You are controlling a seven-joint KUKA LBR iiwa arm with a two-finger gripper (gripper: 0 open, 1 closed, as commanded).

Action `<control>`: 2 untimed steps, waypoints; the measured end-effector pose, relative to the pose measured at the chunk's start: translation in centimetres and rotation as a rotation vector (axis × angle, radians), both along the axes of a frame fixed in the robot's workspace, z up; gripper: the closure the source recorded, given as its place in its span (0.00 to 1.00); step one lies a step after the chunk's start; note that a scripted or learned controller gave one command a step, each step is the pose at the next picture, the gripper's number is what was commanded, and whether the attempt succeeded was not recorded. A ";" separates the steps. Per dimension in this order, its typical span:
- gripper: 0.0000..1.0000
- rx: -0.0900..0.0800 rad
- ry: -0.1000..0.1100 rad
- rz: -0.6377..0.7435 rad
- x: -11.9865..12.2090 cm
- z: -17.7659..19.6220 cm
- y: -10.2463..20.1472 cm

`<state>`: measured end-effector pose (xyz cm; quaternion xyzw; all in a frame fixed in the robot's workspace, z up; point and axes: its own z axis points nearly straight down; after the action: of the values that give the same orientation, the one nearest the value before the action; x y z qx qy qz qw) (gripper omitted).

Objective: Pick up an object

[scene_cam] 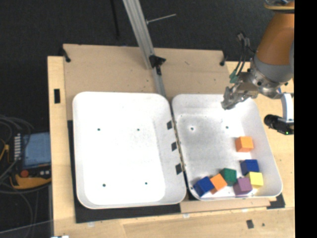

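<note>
Small coloured blocks lie in the right bin (198, 108). An orange block (244, 143) sits alone near the bin's right side. Along the front edge are a blue block (203, 185), an orange block (218, 182), a green block (229, 175), a purple block (242, 185), a yellow block (256, 178) and a dark blue block (250, 166). My gripper (229, 102) hangs over the bin's far right corner, well above and behind the blocks. Nothing shows between its fingers.
The left bin (124, 148) lies beside the right one, with black clips along their shared edge. A slanted metal pole (141, 31) rises from behind the bins. A blue box and cables (29, 155) lie off the bench to the left.
</note>
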<state>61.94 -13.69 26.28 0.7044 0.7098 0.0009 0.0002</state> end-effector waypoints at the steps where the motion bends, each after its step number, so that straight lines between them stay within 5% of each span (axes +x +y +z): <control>1: 1.00 0.000 0.001 -0.001 -0.8 0.3 4.7; 2: 1.00 -0.001 0.002 -0.004 -1.3 -1.4 9.7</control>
<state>60.65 -3.96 24.93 0.7060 0.7082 -0.0002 -0.0003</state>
